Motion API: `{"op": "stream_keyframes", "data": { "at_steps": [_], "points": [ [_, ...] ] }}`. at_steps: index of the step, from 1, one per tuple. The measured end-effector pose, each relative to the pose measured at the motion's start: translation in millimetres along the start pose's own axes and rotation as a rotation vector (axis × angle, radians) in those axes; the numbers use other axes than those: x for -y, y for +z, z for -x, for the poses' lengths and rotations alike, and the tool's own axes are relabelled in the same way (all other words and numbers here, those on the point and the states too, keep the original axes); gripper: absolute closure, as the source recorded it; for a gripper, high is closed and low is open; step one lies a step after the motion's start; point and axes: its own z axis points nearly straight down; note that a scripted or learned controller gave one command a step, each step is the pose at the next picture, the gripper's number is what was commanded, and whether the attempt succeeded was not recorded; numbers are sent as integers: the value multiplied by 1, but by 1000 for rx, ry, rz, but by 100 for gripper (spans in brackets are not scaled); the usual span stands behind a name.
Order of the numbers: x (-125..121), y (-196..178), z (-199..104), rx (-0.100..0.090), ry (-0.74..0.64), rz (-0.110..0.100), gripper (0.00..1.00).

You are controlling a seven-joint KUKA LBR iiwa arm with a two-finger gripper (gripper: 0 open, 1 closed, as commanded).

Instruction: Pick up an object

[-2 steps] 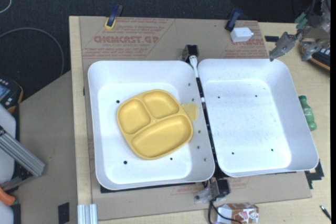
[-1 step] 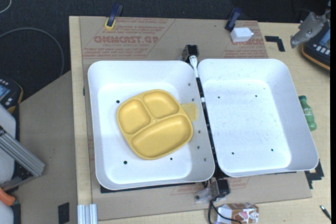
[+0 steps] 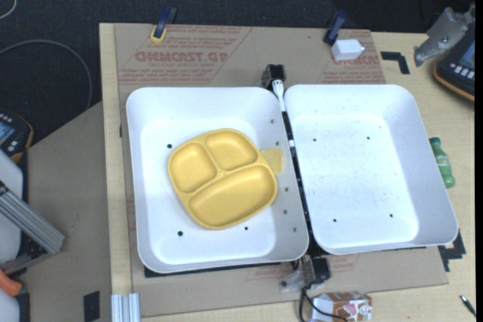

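A yellow divided plate [image 3: 221,177] with three compartments lies flat in the left white bin [image 3: 147,124], slightly right of that bin's middle. A small yellow tab pokes out from under its right edge, close to the bin's right wall. The right white bin [image 3: 400,124] sits beside it, with small dark specks on its floor.
Both bins rest on a brown cardboard sheet [image 3: 219,53]. A white block [image 3: 346,50] and blue clamps [image 3: 162,23] sit along its far edge. A green object [image 3: 442,164] lies outside the right bin's right rim. Cables and a small packet [image 3: 343,307] lie at the front edge.
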Motion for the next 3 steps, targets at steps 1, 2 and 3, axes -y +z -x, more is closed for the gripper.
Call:
{"op": "stream_keyframes", "data": {
  "at_steps": [1, 2, 3],
  "points": [
    [32, -5, -37, -1, 2, -12, 0],
    [30, -15, -35, 1, 5, -7, 100],
    [34, 130, -31, 0, 9, -28, 100]
  ]
}}
